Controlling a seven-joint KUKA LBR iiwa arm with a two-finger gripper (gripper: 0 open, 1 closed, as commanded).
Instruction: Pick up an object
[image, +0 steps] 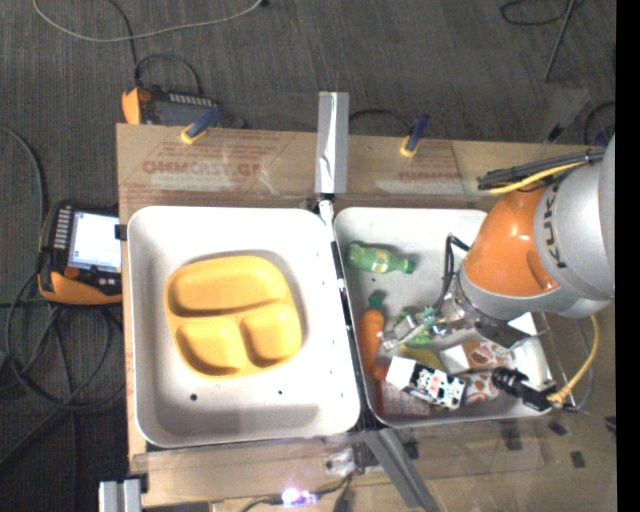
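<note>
The right bin (352, 300) holds a jumble of small things. A green bottle (377, 260) lies near its back left. An orange carrot (372, 334) stands along the left wall. A white box with black marks (431, 383) lies at the front, beside a white card with red print (486, 356). My gripper (425, 324) is low over the middle of this bin, just right of the carrot, with a small green piece (405, 322) at its tip. Whether it grips anything is hidden from this angle.
The left bin (145, 300) carries a yellow divided tray (236, 312). The orange-banded wrist (510, 258) covers the right bin's back right part. A metal post (331, 140) rises behind the wall between the bins.
</note>
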